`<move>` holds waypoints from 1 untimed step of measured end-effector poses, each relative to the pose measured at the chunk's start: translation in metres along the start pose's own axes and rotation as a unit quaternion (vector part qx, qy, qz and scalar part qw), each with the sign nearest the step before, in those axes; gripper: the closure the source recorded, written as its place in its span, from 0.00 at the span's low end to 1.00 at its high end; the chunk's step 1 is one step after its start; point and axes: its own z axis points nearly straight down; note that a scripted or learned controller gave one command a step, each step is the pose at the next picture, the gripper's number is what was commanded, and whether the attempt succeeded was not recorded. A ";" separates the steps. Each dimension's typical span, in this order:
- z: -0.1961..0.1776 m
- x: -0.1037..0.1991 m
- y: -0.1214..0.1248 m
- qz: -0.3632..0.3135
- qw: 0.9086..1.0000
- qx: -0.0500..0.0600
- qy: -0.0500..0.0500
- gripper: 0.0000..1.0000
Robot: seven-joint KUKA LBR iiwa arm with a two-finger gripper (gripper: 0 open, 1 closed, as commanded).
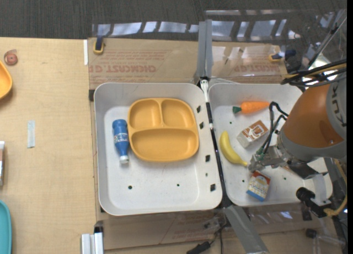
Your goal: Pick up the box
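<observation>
A brown and white box [252, 133] lies tilted in the right bin [287, 90], between the carrot and the banana. A second small carton [258, 187], white with red and blue print, lies near that bin's front edge. My gripper [263, 162] hangs between the two, just below and right of the brown box and just above the small carton. The grey arm with its orange band [314, 120] reaches in from the right and covers the bin's right part. I see nothing held in the gripper.
A carrot [255, 106] lies at the back of the right bin and a banana [231, 149] at its left side. The left bin [110, 192] holds a yellow divided plate [163, 129] and a blue bottle [120, 140].
</observation>
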 end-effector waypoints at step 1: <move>0.000 0.000 0.000 0.000 1.000 0.000 0.000 0.00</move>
